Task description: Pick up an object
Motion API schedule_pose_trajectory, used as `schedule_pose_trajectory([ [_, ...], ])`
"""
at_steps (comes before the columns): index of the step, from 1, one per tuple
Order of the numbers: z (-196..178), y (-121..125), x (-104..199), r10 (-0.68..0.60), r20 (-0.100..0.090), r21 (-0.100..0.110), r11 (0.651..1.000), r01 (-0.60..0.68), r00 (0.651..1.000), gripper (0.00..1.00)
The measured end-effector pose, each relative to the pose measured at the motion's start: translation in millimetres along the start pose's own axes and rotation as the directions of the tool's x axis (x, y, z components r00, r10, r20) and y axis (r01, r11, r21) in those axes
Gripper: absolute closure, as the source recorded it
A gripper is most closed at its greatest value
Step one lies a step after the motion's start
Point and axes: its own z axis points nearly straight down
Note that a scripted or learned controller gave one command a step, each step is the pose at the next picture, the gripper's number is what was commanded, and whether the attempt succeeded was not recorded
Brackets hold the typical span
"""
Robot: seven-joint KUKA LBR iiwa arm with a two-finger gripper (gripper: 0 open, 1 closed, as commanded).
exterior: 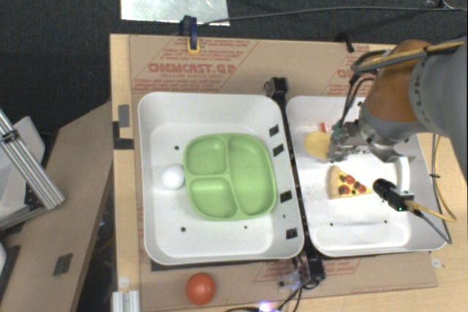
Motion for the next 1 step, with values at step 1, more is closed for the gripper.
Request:
schedule_pose_trajectory([
  [1, -63.6, 2.4, 4.9, -0.004, 0.001, -0.006, 1.000, 0.004, 1.000, 1.00],
])
